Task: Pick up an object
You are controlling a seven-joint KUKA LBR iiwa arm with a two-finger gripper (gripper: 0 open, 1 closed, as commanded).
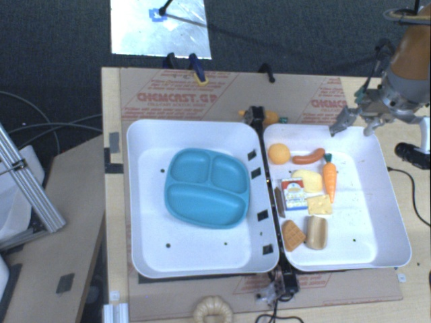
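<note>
Both white bins (202, 130) look like smooth, slightly glossy plastic, and the blue divided plate (207, 187) has that same molded plastic sheen. Under them sits a matt brown cardboard sheet (222, 89) with red print. The carrot (329, 182) and sausage (308, 157) read as shiny plastic toys, the tool (353, 121) as dull grey metal.

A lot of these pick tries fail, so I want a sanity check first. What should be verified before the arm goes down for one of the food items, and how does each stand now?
1. Gripper carries nothing: ok; it sits above the right bin's far rim.
2. Fingers spread for a grasp: ok, apart.
3. Target stands free: ok for the orange ball; not ok for the carrot, which touches the neighbouring pieces.
4. Gripper over a target: not ok, it is off to the corner.
5. Blue tray out of the path: ok, in the left bin.
</note>
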